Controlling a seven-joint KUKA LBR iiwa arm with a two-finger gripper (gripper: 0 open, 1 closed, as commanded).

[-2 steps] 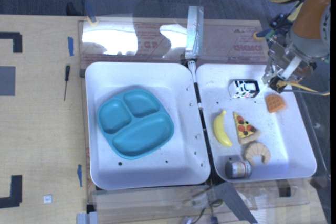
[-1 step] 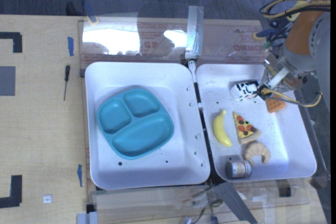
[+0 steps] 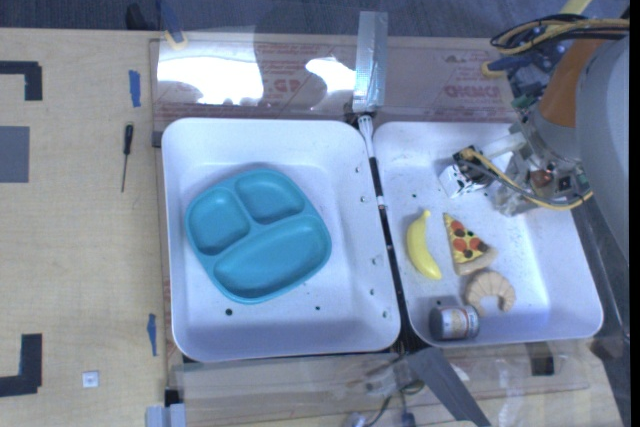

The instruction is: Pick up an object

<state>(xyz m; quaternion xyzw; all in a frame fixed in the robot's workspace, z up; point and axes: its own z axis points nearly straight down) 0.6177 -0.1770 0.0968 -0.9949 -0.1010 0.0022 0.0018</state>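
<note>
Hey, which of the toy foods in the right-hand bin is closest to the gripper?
The pizza slice, the orange wedge with red dots. It lies nearer the gripper than the yellow banana beside it or the croissant.

The white left bin (image 3: 190, 315) holds a turquoise divided plate (image 3: 258, 233), the white right bin (image 3: 560, 300) a yellow banana (image 3: 422, 247), an orange pizza slice (image 3: 466, 243) dotted red, a light-brown croissant (image 3: 489, 290) and, by its front edge, a dull silver can (image 3: 453, 321)
</note>
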